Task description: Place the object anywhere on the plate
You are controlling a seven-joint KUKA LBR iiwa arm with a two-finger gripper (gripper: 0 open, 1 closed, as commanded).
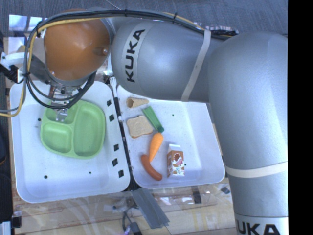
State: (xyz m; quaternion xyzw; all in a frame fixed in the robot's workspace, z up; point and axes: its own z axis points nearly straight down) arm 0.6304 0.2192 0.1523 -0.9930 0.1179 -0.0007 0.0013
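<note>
A light green divided plate (74, 130) lies in the left bin (29, 180). My gripper (61, 110) hangs below the orange wrist band, over the plate's far edge; the wrist hides its fingers. In the right bin (200, 131) lie a slice of toast (140, 126), a small bread piece (137, 102), a green stick (153, 119), a carrot (155, 146), a red sausage (151, 167) and a small juice carton (175, 163).
The grey arm (205, 58) spans the upper part of the view, covering the far side of both bins. A black-notched divider (119, 131) runs between the bins. Cables (34, 82) loop around the wrist at left.
</note>
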